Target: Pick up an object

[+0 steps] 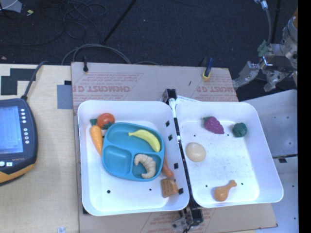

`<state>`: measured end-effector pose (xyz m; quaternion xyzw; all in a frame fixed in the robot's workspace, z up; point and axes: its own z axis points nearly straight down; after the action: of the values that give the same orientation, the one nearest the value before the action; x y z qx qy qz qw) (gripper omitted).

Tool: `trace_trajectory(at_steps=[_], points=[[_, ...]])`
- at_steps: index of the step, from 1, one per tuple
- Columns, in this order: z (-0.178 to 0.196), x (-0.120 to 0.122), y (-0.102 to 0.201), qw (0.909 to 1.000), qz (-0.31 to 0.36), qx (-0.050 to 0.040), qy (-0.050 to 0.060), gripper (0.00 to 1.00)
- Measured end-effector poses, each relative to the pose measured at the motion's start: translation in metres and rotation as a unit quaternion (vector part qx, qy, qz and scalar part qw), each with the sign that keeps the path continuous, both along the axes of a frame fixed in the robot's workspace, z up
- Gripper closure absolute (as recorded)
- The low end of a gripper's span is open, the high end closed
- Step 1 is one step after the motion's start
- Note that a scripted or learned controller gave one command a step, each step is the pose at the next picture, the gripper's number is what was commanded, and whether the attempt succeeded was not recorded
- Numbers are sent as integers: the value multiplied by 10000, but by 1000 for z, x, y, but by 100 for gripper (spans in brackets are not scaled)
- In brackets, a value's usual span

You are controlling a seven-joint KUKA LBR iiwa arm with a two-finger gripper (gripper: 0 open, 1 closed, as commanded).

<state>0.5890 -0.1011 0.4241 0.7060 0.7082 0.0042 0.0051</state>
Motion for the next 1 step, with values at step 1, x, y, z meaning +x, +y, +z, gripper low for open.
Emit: trace_trajectory(at_steps=[1], points=[[122,-27,86,10000,36,16,9,0]])
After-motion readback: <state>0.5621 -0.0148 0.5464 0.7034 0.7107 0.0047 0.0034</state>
